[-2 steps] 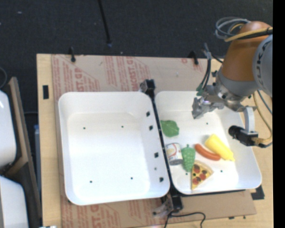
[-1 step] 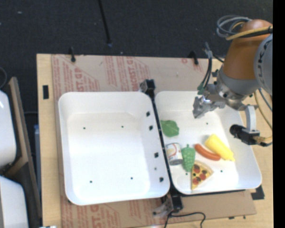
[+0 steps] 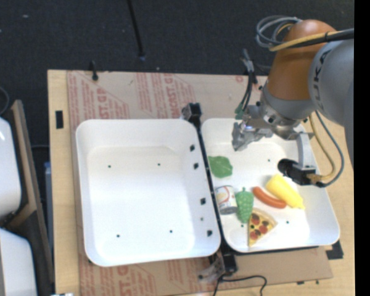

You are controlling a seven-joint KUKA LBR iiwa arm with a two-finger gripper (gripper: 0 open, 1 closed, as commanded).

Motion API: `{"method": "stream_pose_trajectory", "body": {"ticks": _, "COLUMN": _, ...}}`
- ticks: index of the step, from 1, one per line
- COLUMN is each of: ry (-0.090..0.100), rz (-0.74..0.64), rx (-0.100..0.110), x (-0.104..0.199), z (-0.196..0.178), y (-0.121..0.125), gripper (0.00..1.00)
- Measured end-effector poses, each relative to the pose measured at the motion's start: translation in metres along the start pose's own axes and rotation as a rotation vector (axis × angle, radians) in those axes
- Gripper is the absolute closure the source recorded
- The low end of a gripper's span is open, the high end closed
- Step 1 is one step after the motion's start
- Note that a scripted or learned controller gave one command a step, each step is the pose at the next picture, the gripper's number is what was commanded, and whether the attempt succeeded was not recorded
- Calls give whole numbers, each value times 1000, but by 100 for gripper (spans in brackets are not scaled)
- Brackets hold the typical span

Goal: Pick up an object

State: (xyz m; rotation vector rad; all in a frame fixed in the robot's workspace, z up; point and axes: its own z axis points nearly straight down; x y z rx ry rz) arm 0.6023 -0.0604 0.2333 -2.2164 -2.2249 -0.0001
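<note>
Over the right bin's (image 3: 320,227) back left corner, the gripper (image 3: 242,138) hangs, jaw state unreadable. Green leaf (image 3: 220,166) just below; small item (image 3: 224,195) beside the divider too blurred to identify.

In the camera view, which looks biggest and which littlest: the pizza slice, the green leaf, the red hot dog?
1. Pizza slice, the largest.
2. Green leaf and red hot dog look about alike in area; the hot dog is longer but thinner, so I won't rank them.
</note>
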Motion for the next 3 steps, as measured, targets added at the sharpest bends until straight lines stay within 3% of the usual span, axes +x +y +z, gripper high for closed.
{"method": "stream_pose_trajectory", "body": {"ticks": 3, "ry": 0, "rz": 1, "rx": 0, "x": 141, "z": -6, "y": 45, "gripper": 100}}
